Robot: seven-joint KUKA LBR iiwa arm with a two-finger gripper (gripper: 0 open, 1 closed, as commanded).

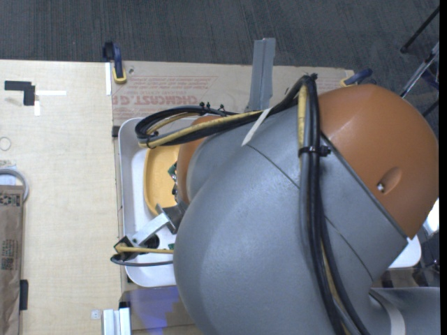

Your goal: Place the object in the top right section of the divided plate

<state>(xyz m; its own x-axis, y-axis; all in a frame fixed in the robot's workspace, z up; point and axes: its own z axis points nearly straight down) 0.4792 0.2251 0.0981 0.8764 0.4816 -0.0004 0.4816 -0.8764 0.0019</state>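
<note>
The divided plate (159, 176) shows as a yellow-orange crescent inside a white bin (133, 187), at about nine o'clock from the middle of the view; most of it lies under the arm (279, 222), so its sections cannot be told apart, and no object for it can be made out. The gripper is hidden below the arm's grey body, and whether it is apart, together or clamped on anything cannot be told. A small white piece of the wrist hardware (155, 229) sticks out over the bin at about eight o'clock, just below the plate's visible edge. Black and yellow cables (188, 121) loop across the bin's top rim toward eleven o'clock. The orange band (377, 152) bulges at three o'clock. The wooden bench (56, 187) spreads out to nine o'clock.
</note>
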